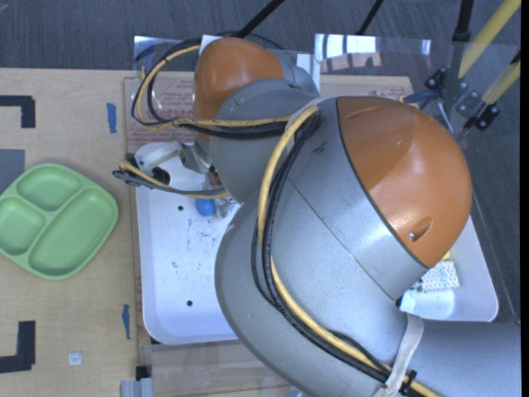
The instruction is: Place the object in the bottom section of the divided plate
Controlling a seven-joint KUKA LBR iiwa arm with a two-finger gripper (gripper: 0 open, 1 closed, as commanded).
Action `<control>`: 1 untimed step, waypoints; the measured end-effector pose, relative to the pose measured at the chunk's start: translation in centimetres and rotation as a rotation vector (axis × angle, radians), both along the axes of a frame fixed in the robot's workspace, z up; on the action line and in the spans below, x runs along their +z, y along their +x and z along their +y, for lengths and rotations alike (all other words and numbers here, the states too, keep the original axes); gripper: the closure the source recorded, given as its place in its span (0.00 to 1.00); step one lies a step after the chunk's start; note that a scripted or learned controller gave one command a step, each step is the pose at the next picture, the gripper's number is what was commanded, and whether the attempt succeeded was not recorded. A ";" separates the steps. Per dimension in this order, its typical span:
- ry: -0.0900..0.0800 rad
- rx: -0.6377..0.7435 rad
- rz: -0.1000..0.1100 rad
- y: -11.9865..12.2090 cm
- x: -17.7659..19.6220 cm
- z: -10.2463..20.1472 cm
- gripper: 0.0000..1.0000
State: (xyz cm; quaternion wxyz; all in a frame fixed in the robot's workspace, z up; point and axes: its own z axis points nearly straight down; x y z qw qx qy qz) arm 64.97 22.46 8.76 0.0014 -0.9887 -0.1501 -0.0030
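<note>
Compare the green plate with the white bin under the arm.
The plate is green and rounded; the bin is white and rectangular. The plate is split into three sections; the bin shows no dividers. The plate lies in full sight on the wooden bench; the bin is largely covered by the arm. Both are shallow, open containers.

Claw hidden (behind arm [331,222])
</note>
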 end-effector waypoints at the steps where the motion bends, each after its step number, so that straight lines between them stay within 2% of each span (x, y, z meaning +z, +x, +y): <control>1: -0.003 0.188 0.010 0.3 -0.1 0.2 1.00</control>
